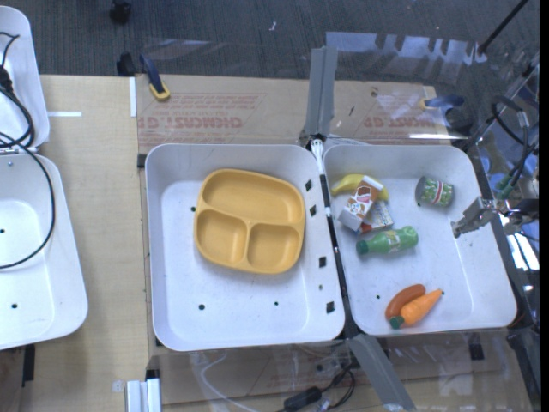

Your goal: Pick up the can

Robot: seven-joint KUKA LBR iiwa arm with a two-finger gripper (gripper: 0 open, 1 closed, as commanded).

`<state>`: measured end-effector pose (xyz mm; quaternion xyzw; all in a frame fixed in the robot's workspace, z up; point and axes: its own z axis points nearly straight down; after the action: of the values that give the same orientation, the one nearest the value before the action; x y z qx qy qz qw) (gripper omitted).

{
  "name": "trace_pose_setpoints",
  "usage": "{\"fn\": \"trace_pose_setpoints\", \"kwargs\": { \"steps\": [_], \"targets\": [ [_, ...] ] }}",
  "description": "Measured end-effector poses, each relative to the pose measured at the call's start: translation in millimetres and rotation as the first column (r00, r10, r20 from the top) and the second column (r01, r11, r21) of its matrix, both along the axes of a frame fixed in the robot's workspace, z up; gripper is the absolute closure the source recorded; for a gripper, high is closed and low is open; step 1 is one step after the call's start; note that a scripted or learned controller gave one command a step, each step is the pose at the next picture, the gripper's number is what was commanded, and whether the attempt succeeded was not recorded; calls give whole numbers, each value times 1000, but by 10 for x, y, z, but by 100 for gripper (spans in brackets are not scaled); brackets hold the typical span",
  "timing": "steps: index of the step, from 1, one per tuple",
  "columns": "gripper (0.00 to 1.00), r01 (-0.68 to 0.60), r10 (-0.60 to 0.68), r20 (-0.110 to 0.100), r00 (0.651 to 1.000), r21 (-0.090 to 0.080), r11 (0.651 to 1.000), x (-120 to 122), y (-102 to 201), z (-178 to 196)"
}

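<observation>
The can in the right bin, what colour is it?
The can is mostly green, with a silvery grey top and a bit of red on its label, in the camera view.

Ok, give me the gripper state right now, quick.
Gripper: cannot be told; it sits at the right bin's right edge, apart from the can.

Dark grey carpet floor (223, 24) beyond wooden bench (94, 127) (chair caster (120, 10) at top).

Red print on the cardboard sheet (225, 110) reads "CHEMCAST GP" (mirrored, partly faint).
</observation>
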<state>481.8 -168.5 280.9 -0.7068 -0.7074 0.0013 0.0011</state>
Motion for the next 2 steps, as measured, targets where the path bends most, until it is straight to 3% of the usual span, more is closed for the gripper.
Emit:
{"fn": "trace_pose_setpoints", "kwargs": {
  "steps": [1, 2],
  "targets": [
    [0, -34, 34, 0, 999, 0, 999, 551, 28, 33],
    [0, -1, 1, 0, 1000, 0, 1000, 829, -112, -526]
  ]
}}
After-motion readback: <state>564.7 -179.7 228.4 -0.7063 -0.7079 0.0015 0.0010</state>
